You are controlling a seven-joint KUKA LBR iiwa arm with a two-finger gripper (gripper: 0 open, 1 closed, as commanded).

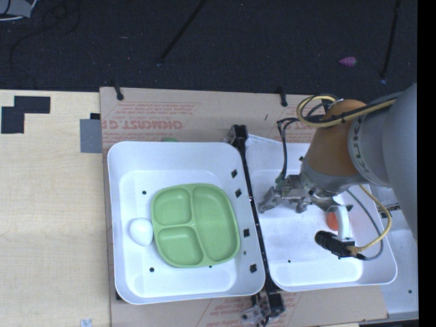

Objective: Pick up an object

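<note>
Two shallow white bins sat side by side on the tabletop, resting on a sheet of brown cardboard. We saw in the left bin a light green divided plate with three compartments, lying flat near the middle. A small white ball lay just beside the plate's left edge, touching or nearly touching it; we could not tell which.

We saw the grey arm reach in from the right over the right bin, its orange band above the wrist and yellow and black cables looping around it. The pincer hung low over the upper left part of that bin, close to the divider between the two bins. We could not tell how far apart it stood, nor whether it had hold of anything, since the metal parts blurred together there.

Beside the wrist, toward the right of the bin, we made out a small orange-red object, partly hidden by a white piece of the arm, with a black part just below it
</note>
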